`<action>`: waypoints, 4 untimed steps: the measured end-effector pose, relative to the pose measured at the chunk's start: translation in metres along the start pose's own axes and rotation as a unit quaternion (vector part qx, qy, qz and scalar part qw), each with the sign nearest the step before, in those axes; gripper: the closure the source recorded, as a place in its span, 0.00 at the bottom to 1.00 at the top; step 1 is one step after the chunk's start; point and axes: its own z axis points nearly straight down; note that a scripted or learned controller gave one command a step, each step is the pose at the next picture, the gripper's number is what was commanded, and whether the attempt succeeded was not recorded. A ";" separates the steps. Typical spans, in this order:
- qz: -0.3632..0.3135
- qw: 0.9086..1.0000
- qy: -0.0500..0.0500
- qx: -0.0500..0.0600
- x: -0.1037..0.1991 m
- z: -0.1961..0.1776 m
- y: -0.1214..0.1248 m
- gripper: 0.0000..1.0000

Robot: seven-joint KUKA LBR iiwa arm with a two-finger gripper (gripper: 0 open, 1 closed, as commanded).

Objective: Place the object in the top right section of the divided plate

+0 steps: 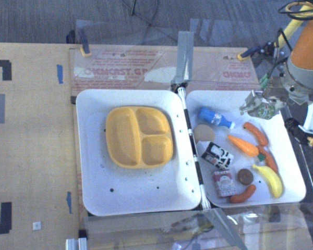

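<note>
Gripper (263,104) over right bin's (295,191) far right corner, clenched on a crumpled green-white packet (261,109), lifted clear. Yellow divided plate (139,136) in left bin (94,191), well apart.

Grey arm (297,79), orange band, yellow cable near wrist.

Two shallow white bins (94,191) (292,191), one yellow three-section divided plate (139,136), one blue plastic bottle (215,117), one yellow banana (270,179), one orange carrot (242,145), three red-orange sausages (255,133) (242,194) (269,159), one brown round disc (244,176), one black-and-white packet (217,155), one red packet (225,183)
</note>
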 end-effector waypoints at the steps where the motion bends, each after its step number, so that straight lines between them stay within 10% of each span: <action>1: -0.140 0.990 0.002 0.001 0.059 0.055 -0.028 1.00; 2: -0.102 0.995 0.000 -0.001 0.005 0.039 0.017 1.00; 3: -0.260 0.966 0.001 0.000 0.037 0.046 -0.041 1.00; 4: -0.260 0.966 0.001 0.000 0.098 -0.014 -0.122 1.00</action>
